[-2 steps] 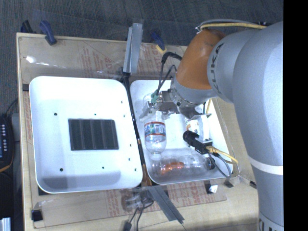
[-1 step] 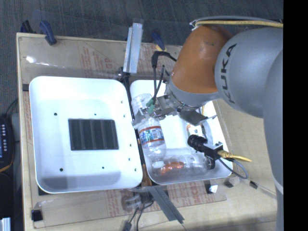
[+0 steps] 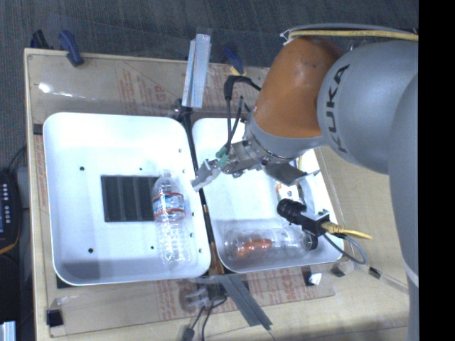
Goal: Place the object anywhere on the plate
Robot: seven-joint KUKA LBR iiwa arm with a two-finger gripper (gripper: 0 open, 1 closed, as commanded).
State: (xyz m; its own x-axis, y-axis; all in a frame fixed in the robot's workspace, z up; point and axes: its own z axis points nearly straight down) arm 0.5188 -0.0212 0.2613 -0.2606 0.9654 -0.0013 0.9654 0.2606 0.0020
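A clear plastic bottle with copper-coloured contents [image 3: 264,245] lay on its side along the near wall of the right white bin [image 3: 220,137], likely rolled there. Left of that bin, a labelled clear water bottle [image 3: 169,219] overlapped a dark ribbed rectangular plate [image 3: 126,197], its label unreadable. Beyond, the hand [image 3: 206,174] hovered over the bins' divider; whether spread or pressed together, I could not tell. The grey arm [image 3: 370,105] read "KUKA".

Bench [image 3: 106,307] bears 2 white bins [image 3: 64,190] [image 3: 220,137], side by side

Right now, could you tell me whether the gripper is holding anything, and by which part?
Nothing is held. The gripper hangs over the wall between the two bins, apart from the water bottle on the dark plate and the clear bottle.
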